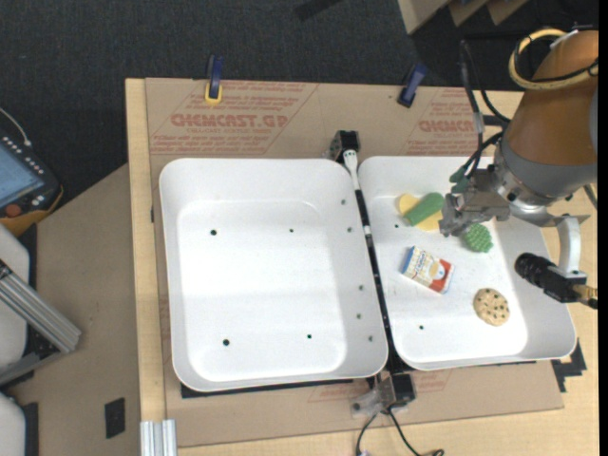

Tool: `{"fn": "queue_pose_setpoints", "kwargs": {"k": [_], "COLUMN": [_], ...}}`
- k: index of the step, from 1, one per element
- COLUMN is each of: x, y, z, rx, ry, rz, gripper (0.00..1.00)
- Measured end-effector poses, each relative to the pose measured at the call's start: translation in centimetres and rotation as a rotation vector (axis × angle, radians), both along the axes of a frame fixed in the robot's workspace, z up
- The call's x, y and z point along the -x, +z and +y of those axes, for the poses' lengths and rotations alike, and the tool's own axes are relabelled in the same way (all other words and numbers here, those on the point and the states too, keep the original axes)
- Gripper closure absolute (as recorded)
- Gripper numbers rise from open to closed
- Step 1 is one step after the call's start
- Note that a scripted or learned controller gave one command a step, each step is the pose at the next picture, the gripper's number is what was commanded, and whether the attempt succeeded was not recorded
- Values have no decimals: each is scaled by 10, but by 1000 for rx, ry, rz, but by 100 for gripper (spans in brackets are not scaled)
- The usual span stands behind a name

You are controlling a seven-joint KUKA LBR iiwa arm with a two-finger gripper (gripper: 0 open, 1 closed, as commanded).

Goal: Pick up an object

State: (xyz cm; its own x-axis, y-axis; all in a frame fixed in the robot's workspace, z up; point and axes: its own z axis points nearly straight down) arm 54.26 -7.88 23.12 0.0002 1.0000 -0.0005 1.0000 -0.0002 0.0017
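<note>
In the right bin (pixel 532 340), upper middle of it, the hand (pixel 460 213) – grip state hidden, I cannot tell – hangs over a green-and-yellow toy (pixel 423 209), likely light, smooth plastic – best pinched across its narrow middle.

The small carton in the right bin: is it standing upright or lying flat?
Lying flat. The small carton shows its broad printed face to the overhead camera and rests on the floor of the right bin, skewed.

A robotics lab: a brown cardboard-covered bench (pixel 285 112) held by blue clamps (pixel 215 80), two shallow white plastic bins (pixel 266 264), black cables (pixel 380 430), an aluminium rail (pixel 38 307) at left, dark carpet (pixel 85 36).
</note>
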Motion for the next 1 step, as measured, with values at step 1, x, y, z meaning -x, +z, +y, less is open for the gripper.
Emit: {"fn": "queue_pose_setpoints", "kwargs": {"k": [1], "x": [36], "y": [92], "z": [-112], "rx": [8], "ry": [-12], "rz": [-10], "gripper": [100]}}
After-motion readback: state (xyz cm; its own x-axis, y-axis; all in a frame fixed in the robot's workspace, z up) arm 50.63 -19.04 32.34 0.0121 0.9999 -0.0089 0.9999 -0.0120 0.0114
